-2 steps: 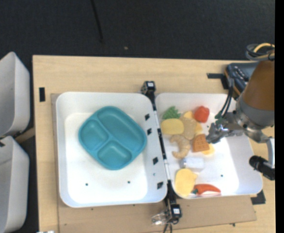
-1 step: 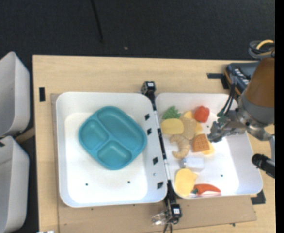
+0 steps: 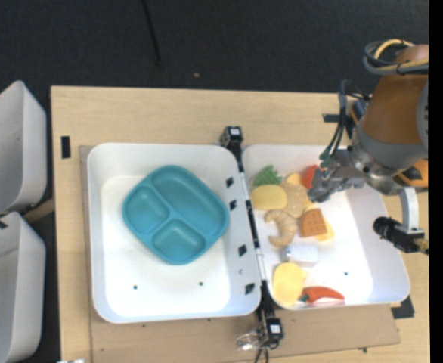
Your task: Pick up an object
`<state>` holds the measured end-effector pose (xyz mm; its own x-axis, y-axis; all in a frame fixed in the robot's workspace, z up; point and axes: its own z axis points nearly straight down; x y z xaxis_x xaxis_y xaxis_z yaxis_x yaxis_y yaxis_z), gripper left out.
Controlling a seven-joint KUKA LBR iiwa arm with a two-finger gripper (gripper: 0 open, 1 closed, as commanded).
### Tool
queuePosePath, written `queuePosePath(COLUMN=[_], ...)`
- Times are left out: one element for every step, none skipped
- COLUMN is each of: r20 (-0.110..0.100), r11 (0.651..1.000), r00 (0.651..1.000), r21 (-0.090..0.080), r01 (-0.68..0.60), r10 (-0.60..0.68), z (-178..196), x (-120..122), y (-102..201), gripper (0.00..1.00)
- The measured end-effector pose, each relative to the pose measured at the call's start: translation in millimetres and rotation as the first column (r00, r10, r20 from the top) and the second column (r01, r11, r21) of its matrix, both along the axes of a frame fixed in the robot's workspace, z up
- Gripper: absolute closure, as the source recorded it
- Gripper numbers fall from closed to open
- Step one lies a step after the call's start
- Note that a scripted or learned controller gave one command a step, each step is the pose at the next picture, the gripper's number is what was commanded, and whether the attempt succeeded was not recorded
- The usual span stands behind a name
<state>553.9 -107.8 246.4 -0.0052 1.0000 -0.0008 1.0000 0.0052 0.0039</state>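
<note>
1. Gripper [image 3: 321,190] low in right bin [image 3: 376,282], beside waffle toy [image 3: 314,223]; open or closed: can't tell.
2. Waffle lies mid-bin, touching croissant toy [image 3: 282,225].
3. Likely light, rigid, slick plastic; pinch across flat edges.

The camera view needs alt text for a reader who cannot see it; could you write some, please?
A grey arm's gripper hovers over toy food in the right bin, near a waffle piece. The left bin holds a blue divided plate.

Tool [image 3: 321,190] tips blurred; red item [image 3: 309,175] partly hidden.
</note>
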Motion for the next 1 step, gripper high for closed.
queuePosePath(r20=[0.0], r11=[1.0], r00=[1.0], r21=[0.001], r01=[-0.001], r10=[0.001], z=[5.1], x=[41.3], y=[31.8], gripper=[1.0])
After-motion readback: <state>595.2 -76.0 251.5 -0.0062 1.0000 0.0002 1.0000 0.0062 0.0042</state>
